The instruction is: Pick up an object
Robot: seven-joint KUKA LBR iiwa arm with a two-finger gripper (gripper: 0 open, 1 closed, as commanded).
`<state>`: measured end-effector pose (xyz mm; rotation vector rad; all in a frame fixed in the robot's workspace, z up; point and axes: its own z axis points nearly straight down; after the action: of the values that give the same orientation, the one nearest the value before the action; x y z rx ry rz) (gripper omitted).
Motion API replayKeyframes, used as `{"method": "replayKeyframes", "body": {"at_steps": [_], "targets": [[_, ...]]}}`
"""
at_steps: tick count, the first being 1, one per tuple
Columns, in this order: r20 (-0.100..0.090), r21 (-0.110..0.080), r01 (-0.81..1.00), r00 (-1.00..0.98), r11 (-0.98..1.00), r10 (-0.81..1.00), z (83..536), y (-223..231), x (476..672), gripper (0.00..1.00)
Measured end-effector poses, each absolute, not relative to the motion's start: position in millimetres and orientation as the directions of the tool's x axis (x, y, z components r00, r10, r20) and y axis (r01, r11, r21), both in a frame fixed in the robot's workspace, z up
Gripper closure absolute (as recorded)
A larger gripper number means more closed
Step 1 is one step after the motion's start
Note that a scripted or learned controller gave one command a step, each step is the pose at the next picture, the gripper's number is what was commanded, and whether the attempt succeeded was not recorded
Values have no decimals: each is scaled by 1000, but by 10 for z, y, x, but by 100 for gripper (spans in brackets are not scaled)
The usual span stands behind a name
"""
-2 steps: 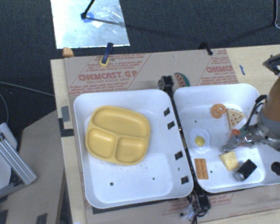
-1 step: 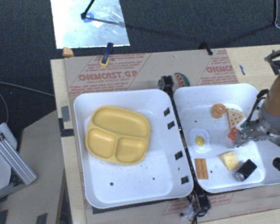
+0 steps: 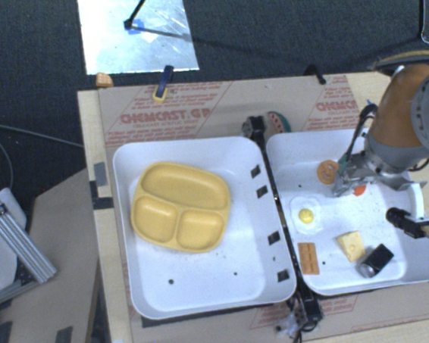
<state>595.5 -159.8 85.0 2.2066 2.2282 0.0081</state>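
Two white bins sit side by side on a cardboard-covered bench.

Left bin (image 3: 147, 288): holds one thing, a yellow tray (image 3: 180, 205) with three compartments, lying flat in the upper-left part. The compartments look bare. A few dark specks dot the bin floor below it.

Right bin (image 3: 289, 151): several small items.
- Cookie (image 3: 327, 171), round and tan, upper middle, just left of the gripper.
- Fried egg (image 3: 306, 215), white with yellow yolk, left of centre, near the divider.
- Cracker (image 3: 308, 257), orange-brown rectangle, lower left, against the divider wall.
- Cheese (image 3: 351, 245), pale yellow wedge, lower middle.
- Dark block (image 3: 375, 260), black with a grey end, just right of and below the cheese, close but apart from it.
- Red bit (image 3: 359, 188), small, at the gripper tip; partly covered, kind unclear.

The arm (image 3: 407, 120) comes in from the right over the right bin's upper half. Gripper (image 3: 345, 185) is low in the bin, right of the cookie and beside the red bit. Cannot tell how its grip stands; nothing seen lifted. Every item rests on the bin floor.

A black part (image 3: 407, 223) juts over the bin's right wall.
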Motion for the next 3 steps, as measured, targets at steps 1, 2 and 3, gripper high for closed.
{"method": "replayKeyframes", "body": {"at_steps": [1, 2, 3], "targets": [[1, 2, 1000, -6, 6, 1000, 842, -1722, 6278, 100], [11, -10, 1000, -5, 5, 1000, 841, -2034, 6686, 100], [2, -10, 1000, 6, -6, 1000, 835, -2086, 5107, 100]]}}
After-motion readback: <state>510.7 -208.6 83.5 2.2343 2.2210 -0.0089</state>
